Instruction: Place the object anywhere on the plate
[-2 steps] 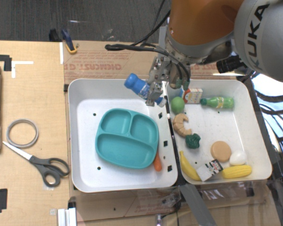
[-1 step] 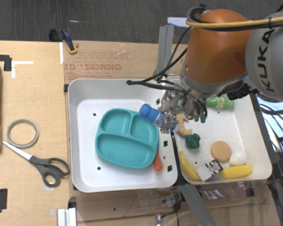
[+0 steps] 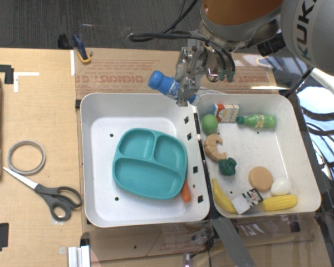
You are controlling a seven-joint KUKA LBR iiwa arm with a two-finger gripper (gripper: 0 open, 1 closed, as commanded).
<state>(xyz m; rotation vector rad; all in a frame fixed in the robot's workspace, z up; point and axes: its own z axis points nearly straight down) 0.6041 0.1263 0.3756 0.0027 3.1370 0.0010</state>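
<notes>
Blue bottle (image 3: 163, 84) tilted, lengthwise left-right

The teal plate (image 3: 150, 163) looks like smooth, matt plastic, and the white bin (image 3: 94, 149) around it has the same smooth plastic look with a slight sheen. Left of that bin, the desk (image 3: 33, 121) shows pale wood grain, bearing scissors (image 3: 47, 193) with dull metal blades and grey plastic handles. Above the bin, the pincer (image 3: 185, 88) is bare grey metal beside a glossy blue bottle (image 3: 162, 84).

A pale wooden bench (image 3: 33, 127) meets dark carpeted floor (image 3: 72, 10) beyond, with cardboard (image 3: 128, 74) beneath the bins.
</notes>
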